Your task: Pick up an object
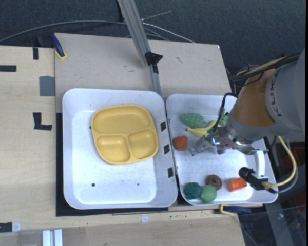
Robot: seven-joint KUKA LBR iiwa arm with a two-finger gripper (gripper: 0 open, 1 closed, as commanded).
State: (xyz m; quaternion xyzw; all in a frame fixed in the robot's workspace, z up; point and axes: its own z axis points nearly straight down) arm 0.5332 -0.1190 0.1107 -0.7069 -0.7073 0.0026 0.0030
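My gripper is low in the right bin, reaching in from the right under the orange-banded wrist. Its metal tip lies just below a yellow banana and to the right of a small red-orange piece. A green leafy item sits above the banana. Along the bin's front are a dark green piece, a light green ball, a brown ring and an orange piece. I see nothing lifted off the bin floor.
The left bin holds a yellow divided tray. A grey pole slants down to the wall between the bins. A black cable fitting hangs off the arm near the orange piece.
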